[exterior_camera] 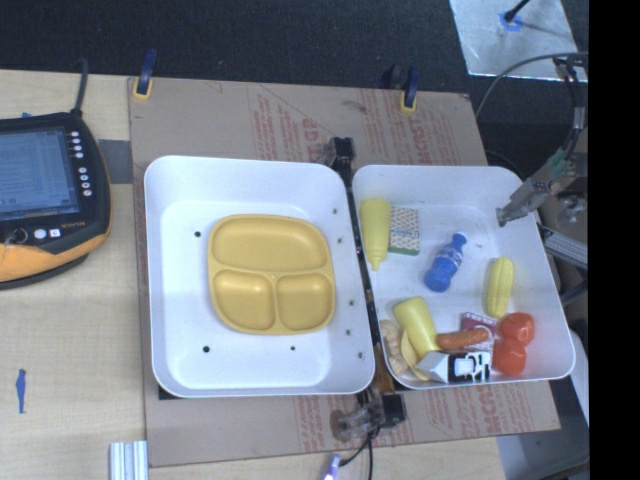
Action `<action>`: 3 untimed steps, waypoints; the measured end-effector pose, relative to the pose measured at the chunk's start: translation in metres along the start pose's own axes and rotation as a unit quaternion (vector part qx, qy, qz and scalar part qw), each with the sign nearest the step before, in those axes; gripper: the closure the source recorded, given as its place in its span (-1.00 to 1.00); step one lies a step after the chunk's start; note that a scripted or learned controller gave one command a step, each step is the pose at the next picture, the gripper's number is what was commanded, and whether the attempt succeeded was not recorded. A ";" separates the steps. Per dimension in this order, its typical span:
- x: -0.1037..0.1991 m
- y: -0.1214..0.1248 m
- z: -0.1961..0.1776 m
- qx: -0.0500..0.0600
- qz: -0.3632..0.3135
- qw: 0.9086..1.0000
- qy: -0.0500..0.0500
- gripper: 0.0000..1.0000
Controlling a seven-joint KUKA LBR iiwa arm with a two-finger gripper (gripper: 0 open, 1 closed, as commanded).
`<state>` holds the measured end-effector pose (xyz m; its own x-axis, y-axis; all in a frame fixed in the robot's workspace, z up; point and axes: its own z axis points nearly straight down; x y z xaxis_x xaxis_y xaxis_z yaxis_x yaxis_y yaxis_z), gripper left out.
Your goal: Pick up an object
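Observation:
The right bin (450, 183) holds several small items. A yellow squeeze bottle (375, 230) lies by its left wall, next to a checkered packet (405, 230). A blue bottle (446, 263) lies mid-bin and a yellow corn-like piece (499, 286) sits to its right. At the front lie a second yellow bottle (417, 326), a sausage (465, 339), a red piece (514, 343) and a black-and-white carton (462, 367). My gripper (522, 202) hangs over the bin's far right rim, apart from every item, with nothing seen in it.
The left bin (170, 268) carries a yellow divided plate (271, 272). A tablet-like pendant (45, 193) rests on the bench at the left. Clamps (405, 86) pin the cardboard at the back. Cables and metal parts (570, 118) stand at the right.

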<state>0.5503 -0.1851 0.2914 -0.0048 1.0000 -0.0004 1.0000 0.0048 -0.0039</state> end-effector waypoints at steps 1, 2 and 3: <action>0.031 0.043 0.112 0.002 -0.001 1.000 0.000 -1.00; 0.026 0.039 0.201 0.002 -0.001 1.000 0.000 -1.00; 0.072 -0.011 0.200 0.001 -0.001 1.000 0.000 -1.00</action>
<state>0.5377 -0.1131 0.0914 -0.0066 1.0000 0.0001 1.0000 0.0066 -0.0058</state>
